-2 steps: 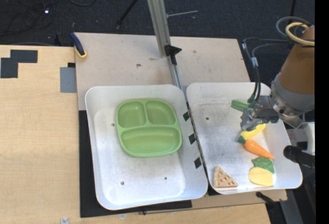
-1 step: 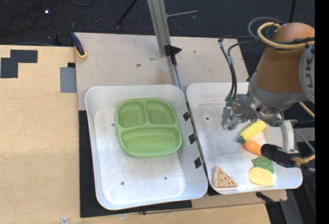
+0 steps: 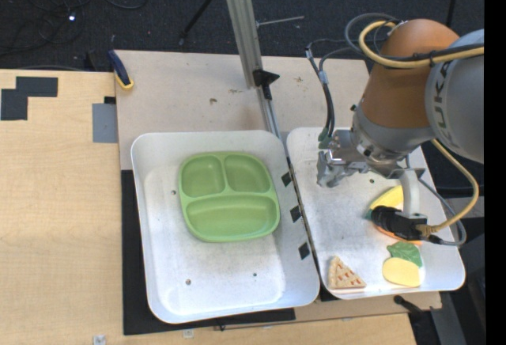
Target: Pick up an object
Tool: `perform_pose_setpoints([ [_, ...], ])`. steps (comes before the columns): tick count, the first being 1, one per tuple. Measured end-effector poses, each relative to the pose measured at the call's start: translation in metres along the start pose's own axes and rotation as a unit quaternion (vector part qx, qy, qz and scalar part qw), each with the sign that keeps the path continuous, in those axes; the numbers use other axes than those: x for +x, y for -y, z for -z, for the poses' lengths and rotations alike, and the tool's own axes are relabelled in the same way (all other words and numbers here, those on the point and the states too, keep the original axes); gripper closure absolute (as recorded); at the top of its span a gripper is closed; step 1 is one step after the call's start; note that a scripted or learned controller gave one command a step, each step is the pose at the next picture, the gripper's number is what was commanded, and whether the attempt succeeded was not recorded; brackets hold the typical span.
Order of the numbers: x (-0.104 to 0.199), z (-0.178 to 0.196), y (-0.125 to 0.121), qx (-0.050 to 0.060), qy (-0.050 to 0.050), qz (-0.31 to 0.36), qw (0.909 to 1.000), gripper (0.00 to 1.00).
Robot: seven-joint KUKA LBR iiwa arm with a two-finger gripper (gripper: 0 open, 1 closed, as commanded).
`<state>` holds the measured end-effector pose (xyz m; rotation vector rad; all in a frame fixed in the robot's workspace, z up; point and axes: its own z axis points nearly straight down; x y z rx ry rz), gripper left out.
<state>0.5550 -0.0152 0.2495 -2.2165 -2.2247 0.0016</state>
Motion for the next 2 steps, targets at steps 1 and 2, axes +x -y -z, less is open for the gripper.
perform_pose_setpoints([
  [1, 0.046, 0.001, -0.014, 0.000, -0.001, 0.000, 1.0000, 1.00],
  [2, 0.095, -0.016, -0.043, 0.000, 0.000, 0.000, 1.0000, 1.00],
])
